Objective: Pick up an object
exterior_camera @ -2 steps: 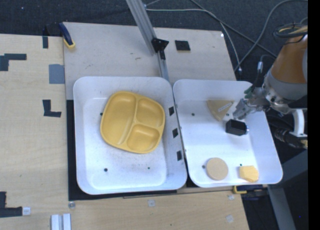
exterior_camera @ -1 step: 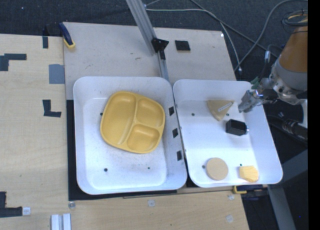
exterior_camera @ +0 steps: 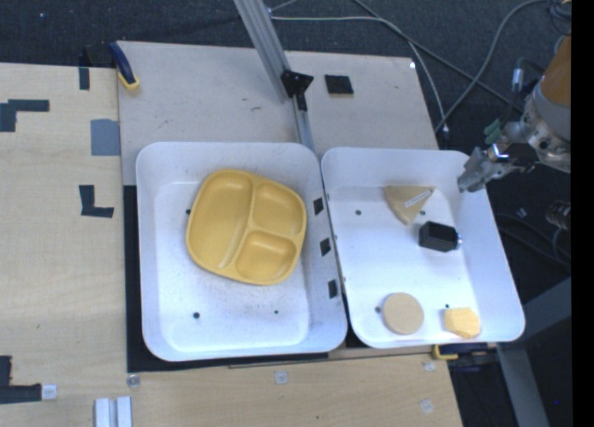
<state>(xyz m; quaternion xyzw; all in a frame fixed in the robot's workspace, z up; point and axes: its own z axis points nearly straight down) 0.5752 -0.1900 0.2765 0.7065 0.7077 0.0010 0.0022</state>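
The right bin (exterior_camera: 483, 230) holds a tan wedge (exterior_camera: 408, 200) near its back, a small black block (exterior_camera: 437, 236) just in front of it, a round tan disc (exterior_camera: 403, 313) and a small yellow piece (exterior_camera: 462, 322) at the front. A yellow divided plate (exterior_camera: 247, 226) lies in the left bin (exterior_camera: 158, 258). My gripper (exterior_camera: 475, 174) hangs at the right bin's back right rim, to the right of the wedge and above the black block, with nothing seen between its fingers.
A grey metal pole (exterior_camera: 260, 21) slants across the bench behind the bins, ending in a black clamp (exterior_camera: 297, 84). Cables run over the dark floor at the back and right. A blue and yellow tool (exterior_camera: 123, 67) lies at the bench's back left corner.
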